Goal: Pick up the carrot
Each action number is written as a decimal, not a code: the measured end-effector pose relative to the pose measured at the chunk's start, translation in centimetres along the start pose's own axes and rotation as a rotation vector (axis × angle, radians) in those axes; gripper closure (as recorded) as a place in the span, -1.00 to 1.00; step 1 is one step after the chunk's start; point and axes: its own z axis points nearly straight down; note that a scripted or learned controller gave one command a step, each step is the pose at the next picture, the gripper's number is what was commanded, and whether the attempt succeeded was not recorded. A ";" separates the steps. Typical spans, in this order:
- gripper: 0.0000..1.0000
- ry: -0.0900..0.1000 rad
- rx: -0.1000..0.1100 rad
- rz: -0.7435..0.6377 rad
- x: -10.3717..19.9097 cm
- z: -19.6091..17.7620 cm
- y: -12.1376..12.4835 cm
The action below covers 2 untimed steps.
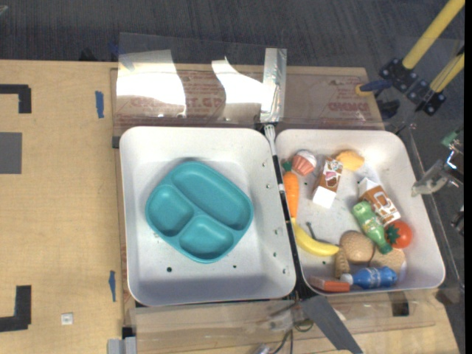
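The carrot [291,195] is orange with a small green top. It lies lengthwise along the left wall of the right bin [413,161], green end toward the back. A yellow banana [316,244] lies just in front of its tip. A red-and-white toy food piece [304,162] sits close to its right at the back.
The right bin also holds a white carton [330,179], a green bottle [369,224], a tomato [401,235], a blue bottle [373,277] and other toy foods. A teal divided plate [199,209] lies in the left bin [140,153]. Yellow clamps [431,32] stand at the back right.
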 end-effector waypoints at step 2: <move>-1.00 -0.001 0.002 0.486 -0.4 0.6 0.3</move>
